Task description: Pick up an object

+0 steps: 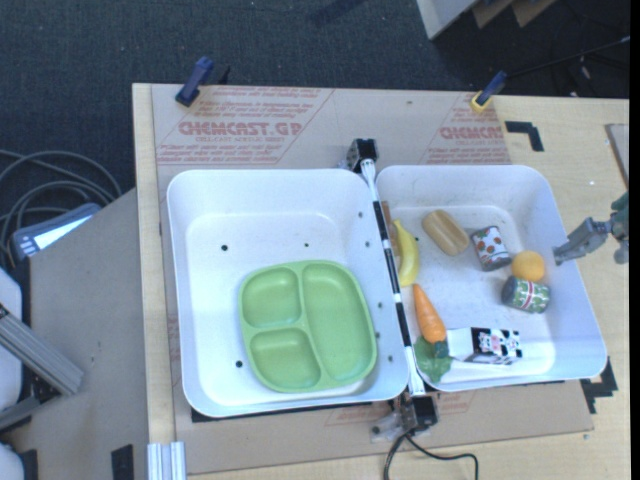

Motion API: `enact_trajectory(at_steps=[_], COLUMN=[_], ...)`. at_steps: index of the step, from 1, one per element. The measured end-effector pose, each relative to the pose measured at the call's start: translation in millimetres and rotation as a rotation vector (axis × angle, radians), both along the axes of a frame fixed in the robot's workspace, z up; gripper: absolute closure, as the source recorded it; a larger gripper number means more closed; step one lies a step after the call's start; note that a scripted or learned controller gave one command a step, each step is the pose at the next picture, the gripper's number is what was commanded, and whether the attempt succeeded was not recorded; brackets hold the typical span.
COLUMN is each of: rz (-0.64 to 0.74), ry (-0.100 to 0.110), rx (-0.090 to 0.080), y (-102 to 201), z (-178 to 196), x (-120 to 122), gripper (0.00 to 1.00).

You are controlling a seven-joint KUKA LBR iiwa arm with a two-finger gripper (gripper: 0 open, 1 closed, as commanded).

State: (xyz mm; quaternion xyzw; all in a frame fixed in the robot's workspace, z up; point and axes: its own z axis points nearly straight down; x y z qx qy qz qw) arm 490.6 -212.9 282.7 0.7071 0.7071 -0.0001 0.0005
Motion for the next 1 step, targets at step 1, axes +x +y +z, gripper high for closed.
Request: enact_trajectory(at_steps=[1], rz=[0.001], ry=[0.003], rx=[0.002], y=[55.6], z=[-128.2], x=[6.0], gripper=[0.0])
